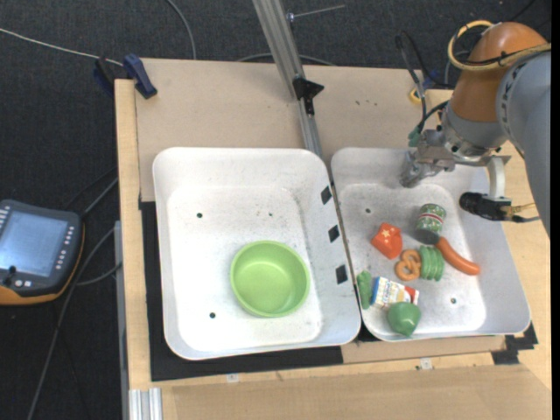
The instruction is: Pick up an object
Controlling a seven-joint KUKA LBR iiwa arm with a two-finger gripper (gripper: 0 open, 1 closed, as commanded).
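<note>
**Gripper Poised Above the Toy Cluster in the Right Bin**

The gripper (415,175) is seen at the upper right of the frame, hanging over the upper part of the right bin (499,309); nothing is seen between its fingers, and whether they are spread or pressed together cannot be told. The candidate objects are gathered lower in that bin, well apart from the gripper: a striped can (430,220), an orange-red pepper (386,240), a pretzel-like ring (407,265), a green ridged piece (431,263), a carrot (458,255), a small printed box (388,292) and a green apple-like ball (402,318). A green bowl (269,277) is left alone in the left bin (175,234). The arm is judged to be held high so that a target can be chosen before descent. Because the toys are crowded, neighbours may be nudged.
</note>
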